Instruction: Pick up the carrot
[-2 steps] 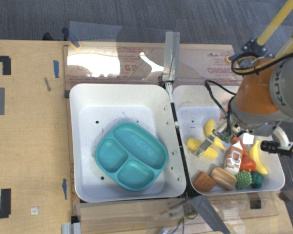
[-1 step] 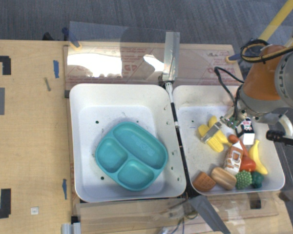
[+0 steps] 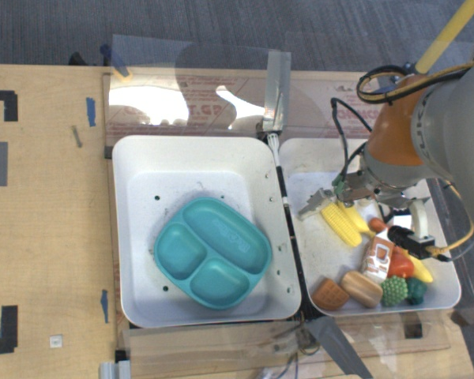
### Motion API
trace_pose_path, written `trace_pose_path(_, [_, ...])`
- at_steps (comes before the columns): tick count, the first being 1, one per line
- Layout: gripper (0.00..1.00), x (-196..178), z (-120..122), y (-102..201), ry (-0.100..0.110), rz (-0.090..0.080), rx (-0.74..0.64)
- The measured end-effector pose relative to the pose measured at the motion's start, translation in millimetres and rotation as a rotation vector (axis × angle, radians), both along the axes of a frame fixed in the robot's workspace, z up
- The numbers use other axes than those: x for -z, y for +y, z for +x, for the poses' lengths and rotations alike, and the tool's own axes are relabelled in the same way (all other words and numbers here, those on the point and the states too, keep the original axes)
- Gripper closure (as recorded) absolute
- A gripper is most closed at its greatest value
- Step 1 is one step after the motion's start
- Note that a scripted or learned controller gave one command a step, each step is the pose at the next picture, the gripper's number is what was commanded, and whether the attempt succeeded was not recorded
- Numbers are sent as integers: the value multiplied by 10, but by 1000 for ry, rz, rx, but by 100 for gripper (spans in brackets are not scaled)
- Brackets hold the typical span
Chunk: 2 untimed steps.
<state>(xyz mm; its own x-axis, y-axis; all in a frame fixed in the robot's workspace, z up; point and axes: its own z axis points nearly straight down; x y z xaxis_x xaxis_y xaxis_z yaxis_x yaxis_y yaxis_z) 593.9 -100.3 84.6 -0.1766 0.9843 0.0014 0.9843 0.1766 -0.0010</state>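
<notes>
Pale wood makes up the desk point(image 3: 47, 212), with grey carpet point(image 3: 221, 6) beyond its far edge and black tape marks on the wood far to the picture-left of the pincer. Two white bins sit on it. The left bin point(image 3: 142, 164), well away from the pincer, holds a teal divided plate point(image 3: 213, 251). The right bin point(image 3: 316, 176) lies under the arm point(image 3: 426, 125), whose pincer point(image 3: 371, 204) hangs low over the bin's middle. I cannot tell how wide it stands, and nothing can be seen in its hold.

The step in hand looks like the approach, with no grasp made yet. What I take for the carrot point(image 3: 401, 265), an orange-red piece, lies just toward the near rim from the pincer, crowded between a small box point(image 3: 378, 259), a broccoli point(image 3: 393, 290) and a yellow piece point(image 3: 423, 273). An ear of corn point(image 3: 344, 221) lies right beside the pincer. The next move calls for shifting toward the near rim and descending cleanly amid tight neighbours.
</notes>
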Motion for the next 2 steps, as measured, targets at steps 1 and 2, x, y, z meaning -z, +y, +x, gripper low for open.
trace_pose_path(1, [0, -1020, -1126, 705, -6, 0, 7])
trace_pose_path(2, [0, -1437, -229, 89, -5, -3, -34])
